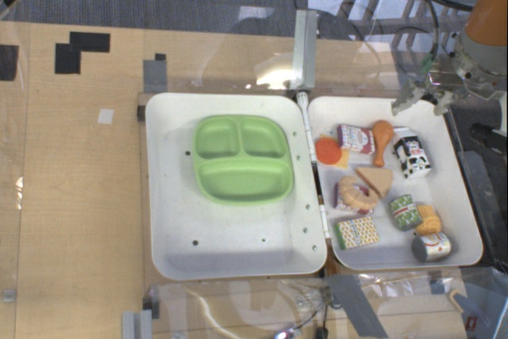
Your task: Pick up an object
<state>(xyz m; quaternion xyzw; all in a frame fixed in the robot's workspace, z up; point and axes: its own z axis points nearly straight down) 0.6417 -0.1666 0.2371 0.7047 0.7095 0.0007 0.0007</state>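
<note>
The right bin (458, 198) holds several toy food items: a red-orange round piece (328, 150), a maroon and white packet (356, 140), a brown drumstick (382, 140), a black and white carton (412, 156), a tan sandwich wedge (375, 179), a pastry (355, 196), a green can (404, 212), a small orange piece (429, 219), a silver can (431, 247) and a patterned box (357, 233). My gripper (421, 102) hovers over that bin's far right corner, above the carton and the drumstick. It is open with nothing between its fingers.
The left bin (171, 234) carries a green divided plate (242, 159). A metal post (305, 44) stands behind the seam between the bins. Cables and a frame (397, 20) lie behind the right bin, close to the arm.
</note>
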